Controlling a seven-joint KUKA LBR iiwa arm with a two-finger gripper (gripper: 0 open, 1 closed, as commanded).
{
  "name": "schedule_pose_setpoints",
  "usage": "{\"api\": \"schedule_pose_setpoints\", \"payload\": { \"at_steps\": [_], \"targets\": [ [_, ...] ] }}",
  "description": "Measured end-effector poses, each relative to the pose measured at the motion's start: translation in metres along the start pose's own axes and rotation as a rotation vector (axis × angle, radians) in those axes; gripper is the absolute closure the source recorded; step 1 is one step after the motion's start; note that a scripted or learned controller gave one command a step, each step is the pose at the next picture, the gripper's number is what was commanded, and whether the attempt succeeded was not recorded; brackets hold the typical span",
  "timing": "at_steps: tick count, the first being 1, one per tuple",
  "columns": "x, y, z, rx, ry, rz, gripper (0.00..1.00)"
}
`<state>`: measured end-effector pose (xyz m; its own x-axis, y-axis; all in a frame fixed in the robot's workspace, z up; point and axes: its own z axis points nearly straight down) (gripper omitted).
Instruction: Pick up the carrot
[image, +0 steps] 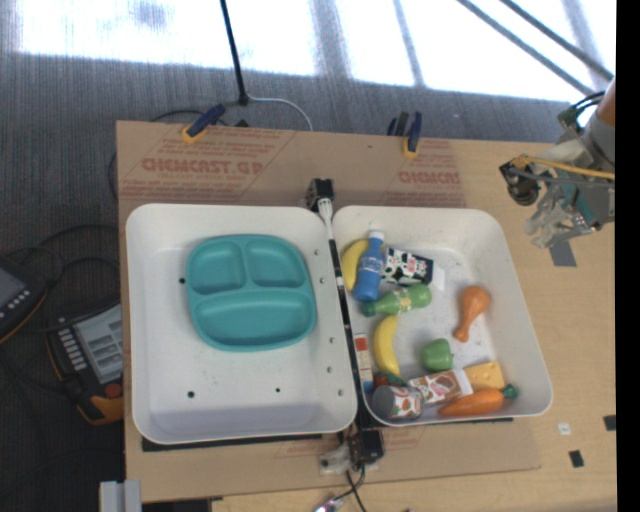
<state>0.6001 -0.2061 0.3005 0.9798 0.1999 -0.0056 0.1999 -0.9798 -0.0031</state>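
- Two white bins sit side by side: the left bin (150, 330) holds a teal divided plate (250, 291), the right bin (515, 300) a heap of toy food.
- The carrot (474, 403) lies at the right bin's near edge, touching a cheese wedge (486, 375) and a carton (432, 389).
- The gripper (555, 215) hangs over bare bench beyond the right bin's far right corner, well apart from the carrot, holding nothing; whether it is released or clenched cannot be told.
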Motion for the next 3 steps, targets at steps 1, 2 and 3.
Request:
{"api": "schedule_pose_setpoints", "payload": {
  "at_steps": [1, 2, 3],
  "targets": [
    [-0.003, 0.017, -0.090, -0.003, 0.005, 0.000, 1.00],
    [0.050, 0.027, -0.047, -0.002, 0.002, -0.049, 1.00],
    [0.037, 0.025, -0.165, -0.004, 0.006, -0.001, 1.00]
  ]
}}
